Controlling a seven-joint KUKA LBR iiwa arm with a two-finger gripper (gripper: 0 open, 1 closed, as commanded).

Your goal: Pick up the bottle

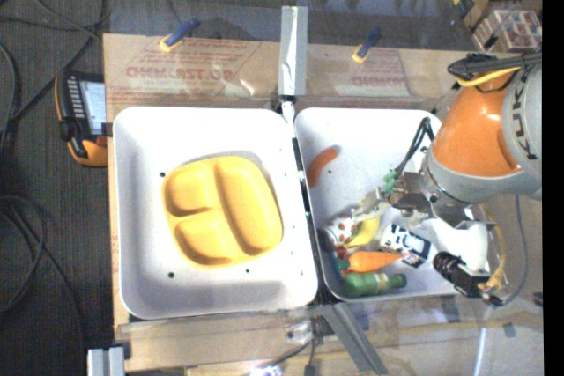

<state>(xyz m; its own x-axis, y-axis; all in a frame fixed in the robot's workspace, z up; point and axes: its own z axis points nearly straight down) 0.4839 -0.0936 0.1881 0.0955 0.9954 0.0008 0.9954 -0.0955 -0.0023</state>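
**Reaching for the green bottle in the crowded corner**

We take the right white plastic bin (pixel 352 136) as our landmark. The small green plastic bottle (pixel 374 282) lies on its side against the bin's near wall, toward the near-left corner. Just beyond it, touching or nearly so, lies an orange carrot-shaped toy (pixel 374 261), and beyond that a yellow-and-white crumpled item (pixel 357 231). A dark blue and white packet (pixel 408 242) sits to the right of the carrot. A reddish-orange sausage-shaped piece (pixel 322 162) lies well apart, near the bin's left wall. The left white bin (pixel 132 136) holds a yellow three-compartment plastic tray (pixel 225 209).

Our grey arm with its orange band (pixel 471 141) hangs over the right part of the right bin, and the hand (pixel 401 194) sits above the clutter, farther in from the near wall than the bottle. We cannot tell whether the hand is released or clenched; the wrist hides it.

In our judgement the step is the approach. To do it well, we should bring the hand toward the near wall until it stands over the bottle's middle and turn it to close across the bottle's short width. The wall and the carrot leave little room on either side, so we should descend straight and slowly.
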